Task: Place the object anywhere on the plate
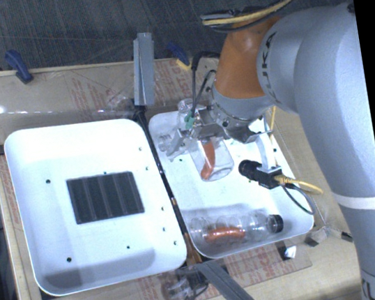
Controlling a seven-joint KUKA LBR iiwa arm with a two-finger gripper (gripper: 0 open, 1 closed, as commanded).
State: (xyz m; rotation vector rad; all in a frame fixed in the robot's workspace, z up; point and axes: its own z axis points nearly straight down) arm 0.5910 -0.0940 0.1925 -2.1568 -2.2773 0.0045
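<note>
Gripper (199, 131) over right bin (177, 127), finger state unclear, clear cup (215, 160) just below, bottle (232, 230) lying along front wall

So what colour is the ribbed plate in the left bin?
Dark grey, nearly black plate, seen in the camera view.

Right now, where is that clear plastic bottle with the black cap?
The clear plastic bottle lies on its side along the near edge of the right bin, cap pointing right, below the pincer and beside the left bin.
</note>
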